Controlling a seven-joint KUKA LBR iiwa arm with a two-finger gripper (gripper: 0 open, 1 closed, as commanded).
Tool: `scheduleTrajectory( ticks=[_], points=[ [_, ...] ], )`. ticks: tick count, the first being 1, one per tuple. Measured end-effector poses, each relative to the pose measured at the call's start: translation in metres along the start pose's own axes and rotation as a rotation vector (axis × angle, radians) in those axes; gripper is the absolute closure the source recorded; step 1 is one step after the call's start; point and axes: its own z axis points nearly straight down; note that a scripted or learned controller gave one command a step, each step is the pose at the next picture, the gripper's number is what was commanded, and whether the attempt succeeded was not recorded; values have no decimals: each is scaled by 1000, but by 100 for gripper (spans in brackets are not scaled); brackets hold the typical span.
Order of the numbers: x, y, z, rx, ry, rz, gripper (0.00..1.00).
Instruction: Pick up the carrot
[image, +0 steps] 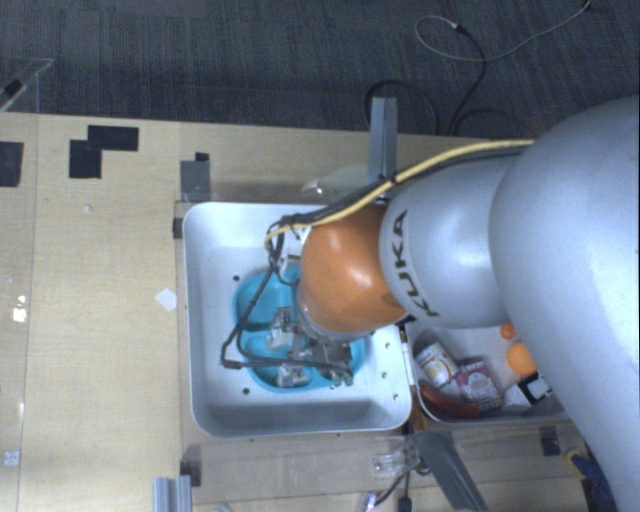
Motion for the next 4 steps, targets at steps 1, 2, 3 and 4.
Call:
scheduleTrajectory(
  ticks=[1,2,3,4],
  points=[
    [5,-1,-14,2,37,-93,0],
    [3,-34,-14,-11,33,-341,0],
    [8,-54,-66,-4,37,-341,0],
    [15,-98,-88,-4,35,-447,0]
  ],
)
